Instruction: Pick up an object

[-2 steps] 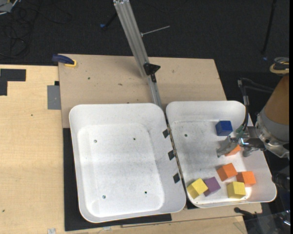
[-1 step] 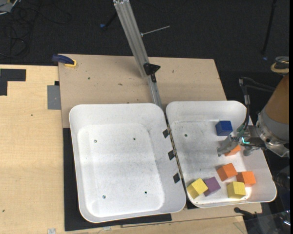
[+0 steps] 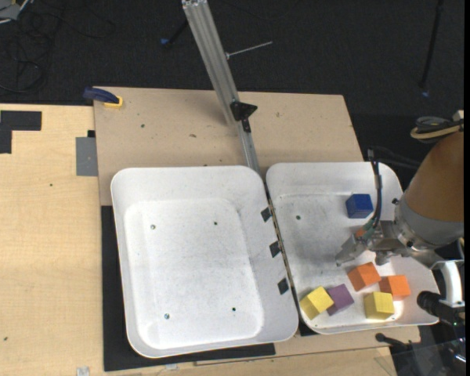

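Note:
The right bin (image 3: 313, 180) holds several small blocks. A blue cube (image 3: 359, 204) sits toward its far right. Near the front lie an orange block (image 3: 365, 276), a second orange block (image 3: 397, 287), a purple block (image 3: 341, 297) and two yellow blocks (image 3: 317, 301) (image 3: 379, 305). My gripper (image 3: 366, 249) hangs low over the bin, between the blue cube and the nearer orange block, just above that orange block. The wrist hides what lies directly under it.
The left bin (image 3: 141, 186) stands beside the right one, with black clips along the shared edge (image 3: 272, 249). A slanted aluminium rail (image 3: 215, 61) rises behind the bins. The arm's grey and orange body (image 3: 439, 194) covers the right bin's right rim.

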Robot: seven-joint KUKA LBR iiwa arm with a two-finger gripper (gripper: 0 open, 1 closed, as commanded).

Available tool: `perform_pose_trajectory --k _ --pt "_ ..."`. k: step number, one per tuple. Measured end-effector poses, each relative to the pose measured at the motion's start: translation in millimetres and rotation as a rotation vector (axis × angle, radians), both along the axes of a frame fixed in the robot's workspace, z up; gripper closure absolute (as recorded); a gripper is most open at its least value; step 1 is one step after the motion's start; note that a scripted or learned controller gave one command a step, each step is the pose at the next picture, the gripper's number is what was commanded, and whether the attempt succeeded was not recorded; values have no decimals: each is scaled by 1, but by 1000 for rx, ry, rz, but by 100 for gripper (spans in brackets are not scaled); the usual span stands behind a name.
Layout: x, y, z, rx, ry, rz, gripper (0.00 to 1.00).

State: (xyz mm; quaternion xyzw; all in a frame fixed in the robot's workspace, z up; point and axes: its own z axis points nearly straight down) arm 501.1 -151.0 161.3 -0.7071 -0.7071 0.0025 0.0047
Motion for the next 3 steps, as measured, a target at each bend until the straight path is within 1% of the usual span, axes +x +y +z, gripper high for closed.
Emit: perform_pose_trajectory --k 1,2,3 --pt "-2 -2 -39 -6 -12 -3 0" --pt "4 -5 -42 -13 -31 -1 0" --pt "5 -7 -32 -15 -35 -9 100"
